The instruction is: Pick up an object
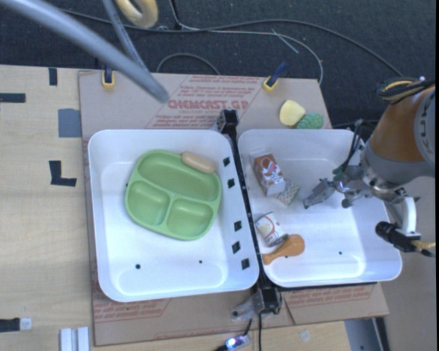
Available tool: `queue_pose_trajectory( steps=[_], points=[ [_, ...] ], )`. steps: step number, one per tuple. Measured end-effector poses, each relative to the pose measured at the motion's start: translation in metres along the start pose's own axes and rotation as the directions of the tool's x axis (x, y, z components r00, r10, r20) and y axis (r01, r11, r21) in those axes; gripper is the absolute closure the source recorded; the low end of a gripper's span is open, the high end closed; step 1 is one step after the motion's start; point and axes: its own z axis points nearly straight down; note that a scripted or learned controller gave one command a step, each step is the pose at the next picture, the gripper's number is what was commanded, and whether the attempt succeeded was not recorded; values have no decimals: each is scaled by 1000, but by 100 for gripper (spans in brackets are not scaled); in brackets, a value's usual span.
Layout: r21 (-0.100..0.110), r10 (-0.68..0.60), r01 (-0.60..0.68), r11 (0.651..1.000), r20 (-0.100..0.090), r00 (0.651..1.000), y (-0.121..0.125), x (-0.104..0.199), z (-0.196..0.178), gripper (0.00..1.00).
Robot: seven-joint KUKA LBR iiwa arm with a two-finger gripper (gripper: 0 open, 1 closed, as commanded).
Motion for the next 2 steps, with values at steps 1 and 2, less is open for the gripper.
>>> queue_pose_trajectory(
  steps=[1, 2],
  points=[
    [-6, 0, 0, 1000, 3, 1000, 0, 0, 41, 0],
    [-11, -1, 1, 1000, 4, 1000, 2, 0, 27, 100]
  ],
)
